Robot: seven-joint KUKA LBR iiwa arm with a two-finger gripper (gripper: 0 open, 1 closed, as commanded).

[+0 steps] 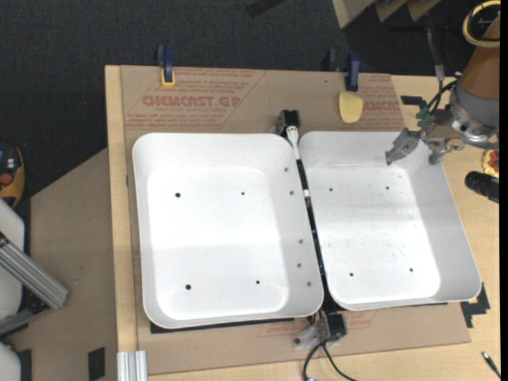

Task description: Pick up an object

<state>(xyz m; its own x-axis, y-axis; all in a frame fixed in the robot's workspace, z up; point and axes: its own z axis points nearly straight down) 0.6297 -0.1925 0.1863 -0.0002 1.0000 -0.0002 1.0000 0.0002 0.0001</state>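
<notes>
Two white bins sit side by side on a brown board. The left bin (214, 228) and the right bin (381, 228) are smooth and shallow, with round corners and small dark dots on their floors. They touch along a dark strip in the middle. The gripper (416, 151) hangs over the back right corner of the right bin. Its two grey fingers (397, 151) are spread apart with nothing between them. A small pale yellow thing (350, 107), soft-looking and rounded, lies on the board just behind the right bin. Both bin floors have wide open room.
</notes>
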